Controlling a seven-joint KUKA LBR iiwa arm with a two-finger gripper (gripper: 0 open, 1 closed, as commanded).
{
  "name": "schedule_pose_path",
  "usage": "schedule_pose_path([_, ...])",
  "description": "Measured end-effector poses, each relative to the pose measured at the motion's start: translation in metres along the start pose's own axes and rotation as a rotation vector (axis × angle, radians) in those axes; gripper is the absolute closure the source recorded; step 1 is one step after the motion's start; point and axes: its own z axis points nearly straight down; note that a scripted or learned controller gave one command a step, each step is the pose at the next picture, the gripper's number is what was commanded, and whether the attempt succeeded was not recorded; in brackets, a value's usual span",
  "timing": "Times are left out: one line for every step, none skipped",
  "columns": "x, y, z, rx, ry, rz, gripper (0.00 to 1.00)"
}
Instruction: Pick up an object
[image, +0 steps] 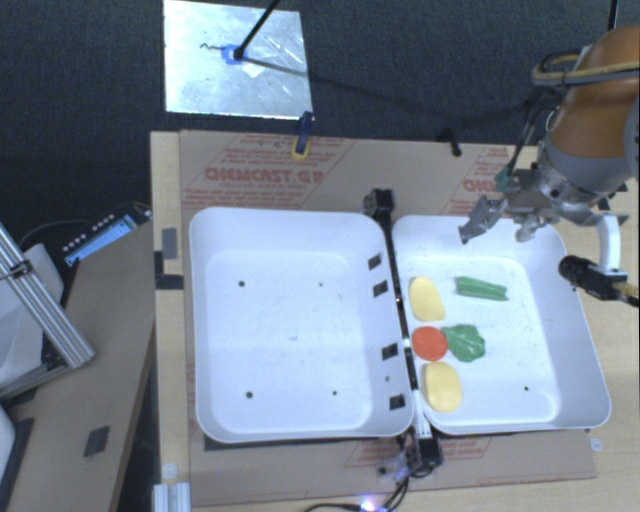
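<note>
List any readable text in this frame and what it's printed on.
"CHEMCAST GP": red print on the brown board under the bins, behind the left bin.
More red print on the same board behind the right bin, near: too blurred to read.
Red print on the board's front edge, near: too small to read.
No text on the bins or the items in them.

Dark carpet (80, 90) covers the floor. A reflective metal sheet (238, 60) lies at 12 o'clock. Printed cardboard (270, 165) lines the bench under both bins. An aluminium frame (35, 305) and a side table (90, 380) stand at 9 o'clock.
</note>
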Motion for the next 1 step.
schedule_pose_path([0.0003, 0.0009, -0.0114, -0.003, 0.000, -0.003, 1.00])
